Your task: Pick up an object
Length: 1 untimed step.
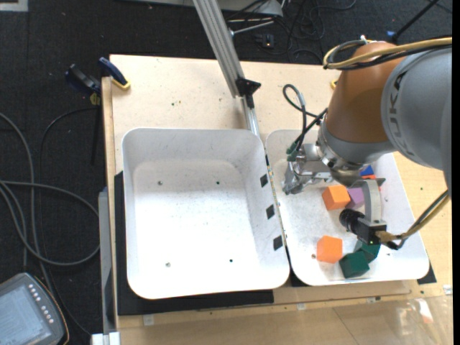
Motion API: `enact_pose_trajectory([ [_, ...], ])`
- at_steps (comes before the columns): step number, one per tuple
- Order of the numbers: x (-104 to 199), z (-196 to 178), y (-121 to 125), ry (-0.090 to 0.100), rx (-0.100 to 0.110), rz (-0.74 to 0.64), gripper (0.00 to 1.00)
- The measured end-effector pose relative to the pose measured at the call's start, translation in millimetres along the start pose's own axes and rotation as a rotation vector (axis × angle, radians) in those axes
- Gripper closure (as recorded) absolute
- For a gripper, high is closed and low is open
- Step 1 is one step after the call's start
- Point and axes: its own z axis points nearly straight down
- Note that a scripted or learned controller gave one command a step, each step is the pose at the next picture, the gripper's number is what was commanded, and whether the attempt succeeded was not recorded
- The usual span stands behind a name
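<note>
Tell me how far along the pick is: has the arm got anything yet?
Nothing looks picked yet. The gripper is low over the right bin, near its left wall, and I see no object in it. The two orange blocks, the purple block and the green block lie on the bin floor. Grasping and lifting one remains.

Bright even overhead light, soft shadows, sharp focus, mild grain
</note>
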Motion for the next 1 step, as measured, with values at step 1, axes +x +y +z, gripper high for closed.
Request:
enact_pose_trajectory([
  [1,64.6,1.3,3.2,0.0,0.002,-0.001,1.0],
])
